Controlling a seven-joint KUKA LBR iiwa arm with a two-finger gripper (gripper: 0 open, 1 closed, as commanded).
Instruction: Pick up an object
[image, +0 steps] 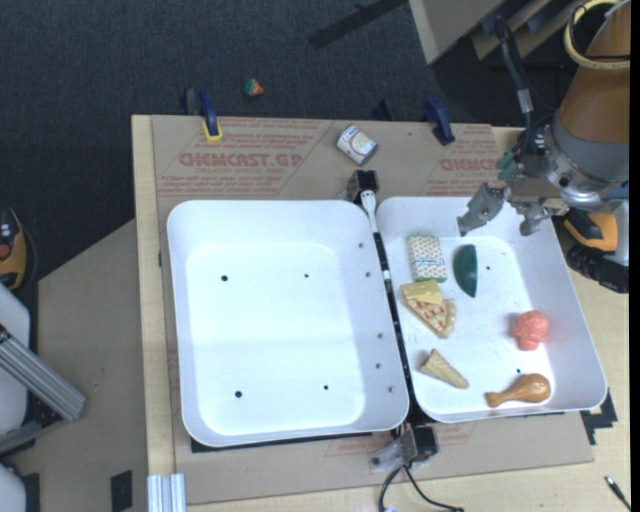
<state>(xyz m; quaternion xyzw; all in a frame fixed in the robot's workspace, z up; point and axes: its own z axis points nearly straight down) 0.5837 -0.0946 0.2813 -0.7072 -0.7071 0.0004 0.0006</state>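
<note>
Trouble ahead: crowded toys and a high claw

We see the gripper (504, 208) hanging over the right bin (585, 345), up near its 12 o'clock edge. Its two fingers are spread apart, and nothing sits between them. So no toy is picked up yet.

The toys all lie in the right bin. The dark green thing (466, 270) is closest, just at 7 o'clock from the claw. At 9 o'clock from it lies the speckled block (428, 257). Below that sits the pizza slice (431, 307), touching or almost touching the block. Near the bin's 6 o'clock side we find the cone (443, 370) and the chicken leg (520, 390). The pink ball (531, 329) rests toward 3 o'clock.

We think a few things could go wrong. The claw may drop between two close toys and push them away. The green thing looks smooth and rounded, so it may slip out. The ball may roll. The flat pizza slice may be too low to pinch. The left bin (190, 330) offers nothing to grab.
</note>
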